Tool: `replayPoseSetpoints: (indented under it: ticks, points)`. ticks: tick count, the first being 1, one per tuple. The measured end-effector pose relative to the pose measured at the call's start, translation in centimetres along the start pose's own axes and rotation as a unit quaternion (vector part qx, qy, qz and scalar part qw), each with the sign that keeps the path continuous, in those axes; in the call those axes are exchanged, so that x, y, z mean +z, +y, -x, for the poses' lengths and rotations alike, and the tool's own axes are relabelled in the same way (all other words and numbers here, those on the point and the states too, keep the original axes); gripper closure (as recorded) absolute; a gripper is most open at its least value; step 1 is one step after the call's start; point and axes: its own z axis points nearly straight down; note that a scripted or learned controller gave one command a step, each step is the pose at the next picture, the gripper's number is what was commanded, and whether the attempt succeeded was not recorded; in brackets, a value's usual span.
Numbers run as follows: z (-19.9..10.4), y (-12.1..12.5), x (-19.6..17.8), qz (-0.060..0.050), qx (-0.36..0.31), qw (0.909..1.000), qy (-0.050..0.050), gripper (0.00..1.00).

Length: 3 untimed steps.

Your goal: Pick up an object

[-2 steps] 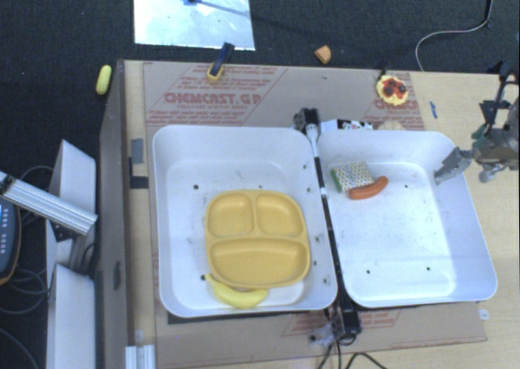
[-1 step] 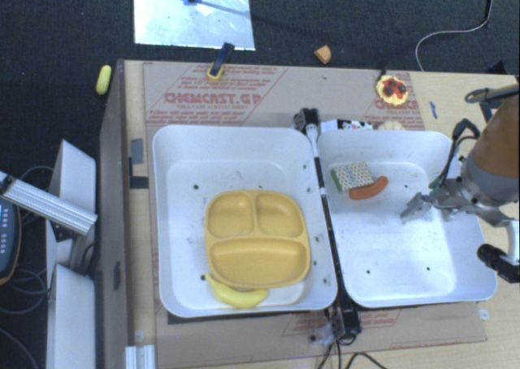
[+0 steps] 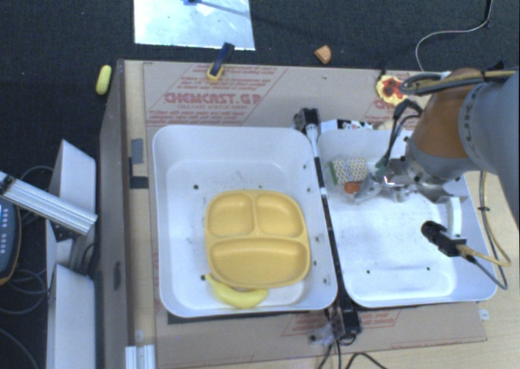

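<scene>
In the right bin (image 3: 406, 278), a small block with a green dotted pattern (image 3: 349, 170) lies near the back left corner. Just in front of it sits a small orange-red object (image 3: 351, 188). My gripper (image 3: 370, 188) hangs low over the bin floor, right beside the orange-red object on its right side. The grey arm with its orange band (image 3: 439, 128) reaches in from the right. Nothing can be seen held in the gripper.
The left bin (image 3: 179, 197) holds a yellow divided plate (image 3: 257, 239) with a banana (image 3: 238, 296) partly under its front edge. A black divider (image 3: 323, 197) runs between the bins. Small items lie outside on the board and floor behind.
</scene>
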Motion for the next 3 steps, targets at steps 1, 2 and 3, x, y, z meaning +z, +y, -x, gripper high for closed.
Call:
replayPoseSetpoints:
  ticks: [1, 2, 3]
  points:
    - [-4.2, 5.6, 0.1, 0.001, 0.0, 1.0, 0.0, 0.0]
    - [-3.9, 7.2, 0.3, -0.01, 0.0, 0.9999, -0.002, 0.0]
    - [-3.9, 7.2, -0.7, -0.009, -0.002, 1.0, -0.002, 1.0]
